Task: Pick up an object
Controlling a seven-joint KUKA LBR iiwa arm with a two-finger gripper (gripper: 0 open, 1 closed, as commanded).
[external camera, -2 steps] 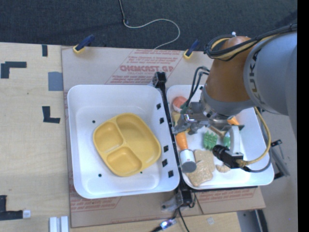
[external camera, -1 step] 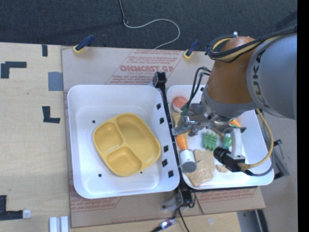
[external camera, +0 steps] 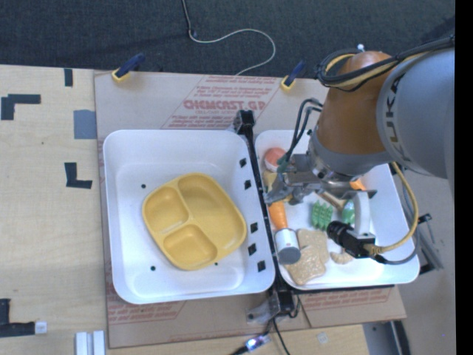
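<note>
A divided tray lies in the left bin.

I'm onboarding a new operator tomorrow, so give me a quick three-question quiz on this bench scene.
1. True or false: the yellow divided plate lies in the right bin.
2. Multiple choice: the gripper is above which place? A) the left bin B) the right bin C) the cardboard sheet behind the bins
3. Fill in: the small green toy lies in the ___ bin.

Key: 1 false, it lies in the left bin; 2 B; 3 right.
</note>
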